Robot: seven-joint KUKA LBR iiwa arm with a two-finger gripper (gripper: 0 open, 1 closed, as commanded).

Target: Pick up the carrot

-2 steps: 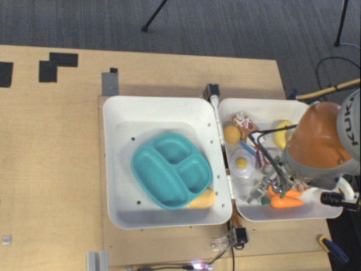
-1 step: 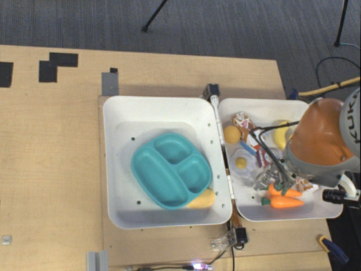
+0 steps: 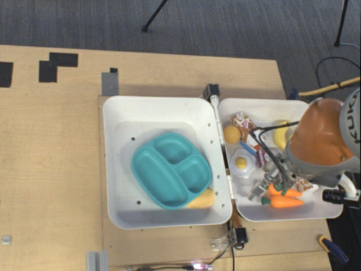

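Where the right bin's [image 3: 338,212] near rim runs, the carrot [image 3: 287,201] lies just beside the tool [image 3: 265,189].

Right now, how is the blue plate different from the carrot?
The blue plate is teal, wide and flat with three compartments; the carrot is orange, small and long. The plate lies in the left bin; the carrot lies in the right bin, near the front wall, beside the gripper. Both rest inside white bins.

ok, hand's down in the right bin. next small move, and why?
Probably a short drop onto the carrot before any lift. The hand sits at the carrot's left end near the right bin's front wall, and nothing shows the carrot between its fingers.
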